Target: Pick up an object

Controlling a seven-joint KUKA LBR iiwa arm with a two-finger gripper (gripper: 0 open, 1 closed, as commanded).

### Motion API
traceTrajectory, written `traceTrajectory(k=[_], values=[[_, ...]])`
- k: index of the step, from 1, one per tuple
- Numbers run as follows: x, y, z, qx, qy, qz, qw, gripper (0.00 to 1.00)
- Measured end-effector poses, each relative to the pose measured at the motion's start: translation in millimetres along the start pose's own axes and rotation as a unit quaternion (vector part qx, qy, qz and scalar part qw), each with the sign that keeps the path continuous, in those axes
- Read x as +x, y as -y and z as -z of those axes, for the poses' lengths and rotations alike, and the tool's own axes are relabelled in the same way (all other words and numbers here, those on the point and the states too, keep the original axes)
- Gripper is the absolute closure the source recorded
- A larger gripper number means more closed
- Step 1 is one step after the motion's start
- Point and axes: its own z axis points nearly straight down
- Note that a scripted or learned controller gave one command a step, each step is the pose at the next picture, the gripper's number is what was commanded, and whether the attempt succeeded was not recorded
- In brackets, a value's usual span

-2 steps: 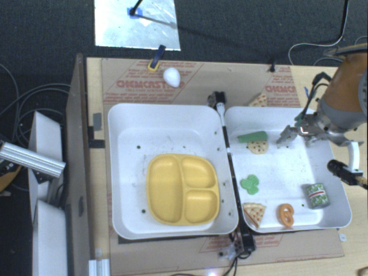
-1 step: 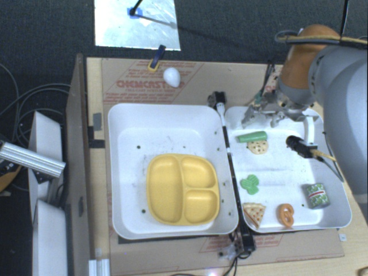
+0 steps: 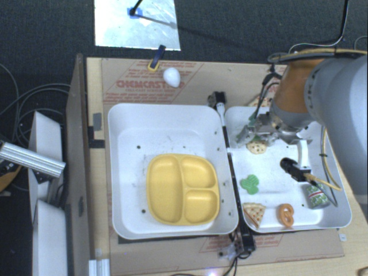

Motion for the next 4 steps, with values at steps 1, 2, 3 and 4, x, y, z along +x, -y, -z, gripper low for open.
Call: traceTrajectory(k=[1, 2, 3, 4], values=[[-0.4, -1.1, 0.6, 0.000, -0.001, 0.000, 1.0000, 0.00], [-3.9, -34.2, -5.0, 0.009, -0.002, 0.003, 1.0000, 0.00], [-18.0, 26.3, -4.2, 0.003, -0.001, -0.002, 1.0000, 0.00], [-16.4, 22.2, 7.5, -0.001, -0.001, 0.000, 1.0000, 1.00]])
